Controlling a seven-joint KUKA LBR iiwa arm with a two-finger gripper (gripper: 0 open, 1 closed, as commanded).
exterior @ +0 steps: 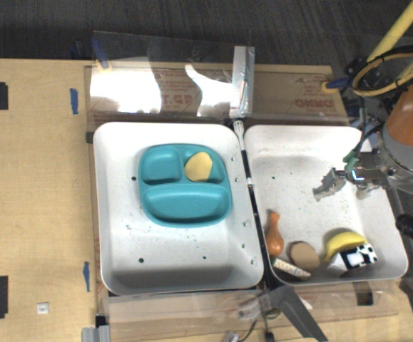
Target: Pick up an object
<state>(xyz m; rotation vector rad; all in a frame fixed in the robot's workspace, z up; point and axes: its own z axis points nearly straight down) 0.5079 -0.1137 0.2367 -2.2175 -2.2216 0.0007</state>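
The bench (28, 191) is a light wooden surface carrying two shallow white bins side by side. The left bin (120, 255) holds a teal divided tray (185, 201), set toward the bin's far half. A yellow rounded object (199, 167) lies in the tray's upper right compartment.

The right bin (292, 155) holds its contents gathered along the near edge. An orange gourd-shaped object (274, 235) stands beside the wall shared with the left bin. Just right of it lies a brown rounded object (304, 255), with a flat pale strip (287, 267) touching its near left side. A yellow banana-like object (343, 241) lies further right, and a small black and white object (358, 258) sits just beside its near end.

The arm (406, 130) enters from the right, its orange band above the wrist. The gripper (329, 184) hangs over the bare middle of the right bin, well apart from the objects. Nothing sits between its fingers; how wide they stand cannot be judged.
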